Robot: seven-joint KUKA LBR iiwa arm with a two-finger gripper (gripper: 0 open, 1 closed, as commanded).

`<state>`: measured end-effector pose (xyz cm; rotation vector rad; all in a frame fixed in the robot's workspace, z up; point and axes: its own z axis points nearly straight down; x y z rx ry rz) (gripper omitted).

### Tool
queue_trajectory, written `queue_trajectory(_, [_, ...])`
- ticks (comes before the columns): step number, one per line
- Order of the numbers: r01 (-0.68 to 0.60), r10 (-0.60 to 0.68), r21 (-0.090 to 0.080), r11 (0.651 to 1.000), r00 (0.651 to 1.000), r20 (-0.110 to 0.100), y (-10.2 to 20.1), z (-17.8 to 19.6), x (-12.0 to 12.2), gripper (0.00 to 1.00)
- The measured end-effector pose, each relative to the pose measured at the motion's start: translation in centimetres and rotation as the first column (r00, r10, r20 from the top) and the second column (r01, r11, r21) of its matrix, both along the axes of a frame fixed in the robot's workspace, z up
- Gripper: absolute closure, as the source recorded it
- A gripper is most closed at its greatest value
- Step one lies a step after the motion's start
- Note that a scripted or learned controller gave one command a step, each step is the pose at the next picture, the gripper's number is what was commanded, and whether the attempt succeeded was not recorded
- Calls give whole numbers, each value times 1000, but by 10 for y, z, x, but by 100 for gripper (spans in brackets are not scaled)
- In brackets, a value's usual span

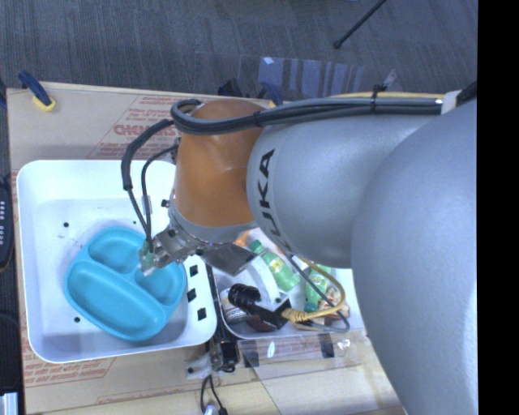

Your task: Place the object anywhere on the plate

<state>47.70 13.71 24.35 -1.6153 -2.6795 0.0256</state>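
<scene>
You're looking down on a bench (pixel 122 130) surfaced in printed brown cardboard, with dark floor beyond it.

Behind the bench's far edge you see dark grey ribbed carpet (pixel 162 36), crossed at the upper right by a thin black rod (pixel 361 24). A blue-and-yellow clamp (pixel 36 91) grips the bench's far left corner. Red lettering runs across the cardboard, and pale wood shows along the near edge.

Even bright light, soft focus, faint shadows
</scene>
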Motion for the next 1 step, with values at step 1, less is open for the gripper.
queue_trajectory(1, [0,0,0,1000,1000,0,0,0,0,0])
